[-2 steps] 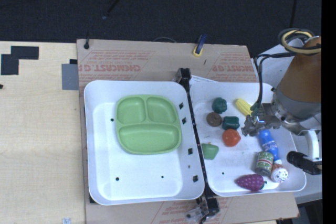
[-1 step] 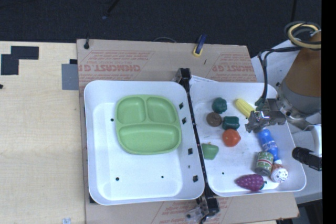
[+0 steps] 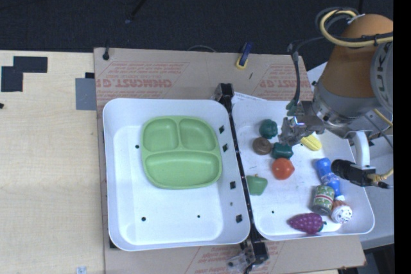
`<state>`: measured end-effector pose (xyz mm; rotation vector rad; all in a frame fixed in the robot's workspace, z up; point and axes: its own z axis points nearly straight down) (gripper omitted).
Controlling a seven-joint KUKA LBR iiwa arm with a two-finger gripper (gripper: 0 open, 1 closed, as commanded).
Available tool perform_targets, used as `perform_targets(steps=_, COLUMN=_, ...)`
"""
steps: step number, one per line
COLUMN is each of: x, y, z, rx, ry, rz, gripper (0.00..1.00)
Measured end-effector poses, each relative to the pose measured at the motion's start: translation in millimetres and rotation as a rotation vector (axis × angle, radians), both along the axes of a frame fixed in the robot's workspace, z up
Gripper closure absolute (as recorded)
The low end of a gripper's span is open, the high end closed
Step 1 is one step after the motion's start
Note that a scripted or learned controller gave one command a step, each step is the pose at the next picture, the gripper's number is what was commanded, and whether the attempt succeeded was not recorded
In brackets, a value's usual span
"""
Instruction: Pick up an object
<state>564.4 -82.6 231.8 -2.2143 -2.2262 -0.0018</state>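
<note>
The counter [image 3: 45, 170] carries two shallow white bins side by side on a sheet of cardboard. The left bin [image 3: 128, 215] holds a green divided plate [image 3: 181, 152] near its middle. The right bin [image 3: 359, 218] holds all the small things, so any pick must come from there.

The arm [image 3: 356, 64] reaches in from the right, its orange band high and the wrist low over the upper middle of the right bin. The end effector [image 3: 288, 135] sits down among the toys, just above a dark teal piece [image 3: 282, 151] and apparently touching or nearly touching it. Whether its fingers are open or closed cannot be told, and nothing is clearly seen between them.

Around it lie a dark green lump [image 3: 268, 128], a brown round piece [image 3: 261, 145], a red-orange piece [image 3: 282, 168] just below the teal one, and a yellow piece [image 3: 311, 142] to the right. Farther off are a light green piece [image 3: 257, 185] by the bin divider, a blue bottle [image 3: 324, 170], a small can [image 3: 323, 199], a purple grape bunch [image 3: 306, 222] and a white speckled ball [image 3: 341, 213].

As a judgement, the step in hand is the descent onto a target, most likely the teal piece. The next move calls for closing squarely on it without nudging the crowded brown and red neighbours, then lifting straight up
</note>
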Motion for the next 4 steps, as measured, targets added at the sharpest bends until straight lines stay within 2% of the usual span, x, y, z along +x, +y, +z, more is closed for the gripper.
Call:
perform_targets(steps=1, x=6.2, y=13.5, z=5.1, rx=-0.001, ry=0.002, rz=-0.004, gripper=1.0)
perform_targets(steps=2, x=4.2, y=16.9, z=4.7, rx=-0.001, ry=0.003, rz=-0.004, gripper=1.0)
perform_targets(steps=3, x=-3.1, y=10.9, z=-10.8, rx=-0.002, ry=0.005, rz=-0.006, gripper=1.0)
perform_targets(steps=4, x=4.1, y=13.9, z=-15.1, rx=-0.002, ry=0.003, rz=-0.006, gripper=1.0)
